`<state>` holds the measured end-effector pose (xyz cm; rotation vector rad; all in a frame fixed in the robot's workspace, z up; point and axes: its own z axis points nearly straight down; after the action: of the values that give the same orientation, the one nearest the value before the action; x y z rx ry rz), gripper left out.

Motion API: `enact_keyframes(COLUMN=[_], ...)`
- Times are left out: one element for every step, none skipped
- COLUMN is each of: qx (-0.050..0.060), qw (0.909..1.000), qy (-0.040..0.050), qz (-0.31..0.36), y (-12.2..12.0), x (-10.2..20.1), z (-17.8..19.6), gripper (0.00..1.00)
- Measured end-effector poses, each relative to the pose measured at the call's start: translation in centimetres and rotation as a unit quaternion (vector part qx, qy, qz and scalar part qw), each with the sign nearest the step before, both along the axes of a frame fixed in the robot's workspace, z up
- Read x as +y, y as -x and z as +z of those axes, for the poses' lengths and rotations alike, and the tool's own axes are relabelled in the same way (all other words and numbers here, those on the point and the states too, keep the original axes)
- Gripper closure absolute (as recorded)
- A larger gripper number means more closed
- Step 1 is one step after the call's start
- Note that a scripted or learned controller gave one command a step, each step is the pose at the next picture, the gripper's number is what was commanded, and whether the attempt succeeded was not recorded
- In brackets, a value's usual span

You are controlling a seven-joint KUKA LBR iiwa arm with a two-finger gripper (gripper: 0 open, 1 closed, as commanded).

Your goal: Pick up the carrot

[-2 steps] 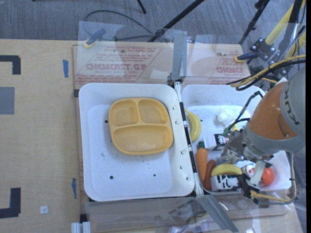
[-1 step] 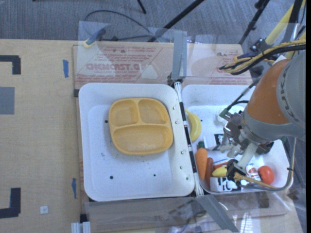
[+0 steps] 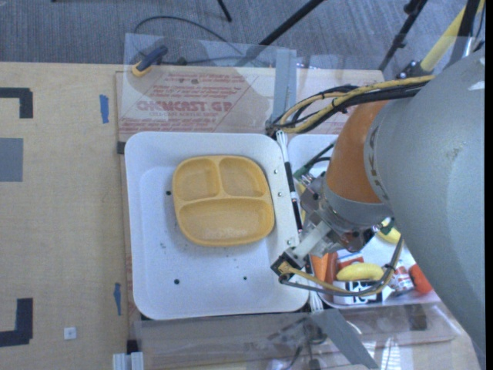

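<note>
a: watching from beside the bench. is it going for the carrot (image 3: 323, 267)?

b: looks like it. the carrot, or what i take for it, is the orange stick in the right bin (image 3: 308, 146), down at the near corner by the wall it shares with the left bin (image 3: 146, 206). it's lying flat with a banana (image 3: 360, 271) just beside it.

a: and the gripper (image 3: 339, 245)?

b: low over that same corner, close above the carrot. the fat grey arm (image 3: 431, 168) hangs right over it, so i honestly can't tell if the gripper is open or closed, or if it has anything.

a: why jammed in by the wall like that?

b: my guess is it has no choice, since the carrot sits so close to the bin's edge. that makes it a tight spot, and the banana crowds the other side.

a: there's another orange piece (image 3: 421, 279) at the near edge, farther from the shared wall.

b: yeah, could be a decoy, too small to say. the yellow divided plate (image 3: 223, 200) in the middle of the left bin isn't involved.
</note>
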<state>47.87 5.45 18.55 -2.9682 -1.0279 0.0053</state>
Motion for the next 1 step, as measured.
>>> enact_keyframes(qx=[0.0], qw=[0.9956], qy=[-0.0005], qz=[0.094], y=[-4.44], x=[-7.3], z=[-0.17], gripper=[1.0])
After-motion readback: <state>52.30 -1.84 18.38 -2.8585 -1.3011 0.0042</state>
